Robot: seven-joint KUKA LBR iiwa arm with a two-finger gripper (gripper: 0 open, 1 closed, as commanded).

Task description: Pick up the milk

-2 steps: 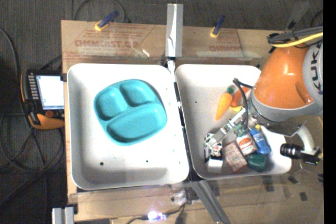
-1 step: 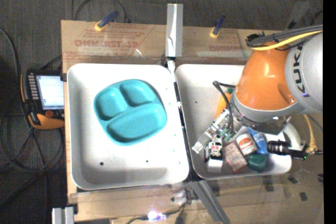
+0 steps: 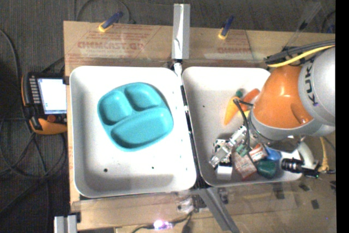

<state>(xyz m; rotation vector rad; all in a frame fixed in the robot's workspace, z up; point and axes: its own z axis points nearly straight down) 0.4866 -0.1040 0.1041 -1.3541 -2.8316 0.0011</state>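
The grey arm with its orange band (image 3: 278, 103) reaches in over the right-hand shallow white bin (image 3: 204, 90), and the silvery gripper (image 3: 224, 151) hangs low in that bin's near half. The view is too cluttered there to tell if the fingers are apart or together, and nothing can be seen held between them.

The piece that looks most like the milk is a small boxy carton printed red-brown and white (image 3: 245, 165). It lies tilted on the bin floor, just beside the fingers on the arm's side and a little nearer the front rim. A small plain white block (image 3: 223, 171) sits right below the fingers toward that rim, close against the carton. Past the carton, farther from the fingers, lies a dark teal-green rounded lump (image 3: 268, 168), touching or nearly touching the carton. Above the fingers, toward the back wall, lies an orange carrot-shaped piece (image 3: 235, 108), partly under the arm.

Well away from the fingers, across the seam between the 2 bins, the left-hand white bin (image 3: 87, 172) holds a teal plastic plate with 3 compartments (image 3: 136, 114). Both bins rest on a brown cardboard-covered tabletop (image 3: 109, 43) with 2 blue-and-yellow clamps (image 3: 110, 20) at its far edge.
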